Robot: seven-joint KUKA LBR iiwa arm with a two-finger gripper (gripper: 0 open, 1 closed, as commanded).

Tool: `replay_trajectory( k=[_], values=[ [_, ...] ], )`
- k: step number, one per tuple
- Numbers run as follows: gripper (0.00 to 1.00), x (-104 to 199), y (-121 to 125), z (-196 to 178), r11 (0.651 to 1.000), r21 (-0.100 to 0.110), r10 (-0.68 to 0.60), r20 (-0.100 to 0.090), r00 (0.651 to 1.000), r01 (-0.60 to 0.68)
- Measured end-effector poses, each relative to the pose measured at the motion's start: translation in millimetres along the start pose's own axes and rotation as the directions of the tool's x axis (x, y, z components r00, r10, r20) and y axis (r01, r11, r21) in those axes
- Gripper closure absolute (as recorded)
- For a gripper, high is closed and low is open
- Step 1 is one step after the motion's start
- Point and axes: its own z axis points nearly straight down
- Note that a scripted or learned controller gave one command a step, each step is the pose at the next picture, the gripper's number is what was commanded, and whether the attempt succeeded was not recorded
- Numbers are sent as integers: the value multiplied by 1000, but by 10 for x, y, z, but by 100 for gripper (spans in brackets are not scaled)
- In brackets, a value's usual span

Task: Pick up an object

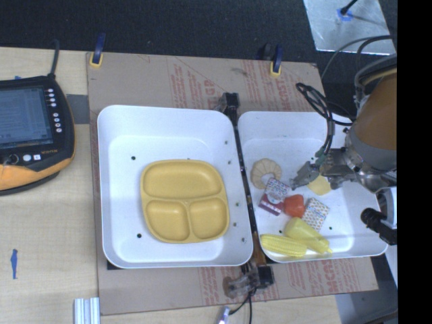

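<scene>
My pincer (307,174) hangs right of centre with its tips apart, gripping nothing. Just beside it a small yellow block (320,185) lies in the right bin (283,123); it looks light, rigid; I'd pinch across its flat sides.

We see two white bins: the left bin (115,181) holds a pale yellow tray (183,200) with three compartments, all one flat mustard tone. In the right bin (283,130) we pick out a tan, ridged biscuit-like round (265,171), a small packet (275,190) in white with red and bluish print, a bright red piece (295,205), a white packet (316,213) speckled with a fine checked pattern, a pale yellow block (320,185), and a yellow corn cob (287,246) with rows of kernels. The arm (379,123) shows orange over grey. The bench (40,248) reads light wood, the cardboard (202,79) brown with faded red lettering, the handheld screen (30,130) black with an orange underside.
</scene>
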Motion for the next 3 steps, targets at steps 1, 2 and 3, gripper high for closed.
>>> replay_trajectory(
  k=[1,2,3],
  values=[
    [0,-118,0,1013,1000,-9,0,2,1000,0],
    [0,28,-267,1018,1000,-26,3,10,1000,-3],
    [100,19,-270,917,1000,-22,-2,11,1000,2]
  ],
)
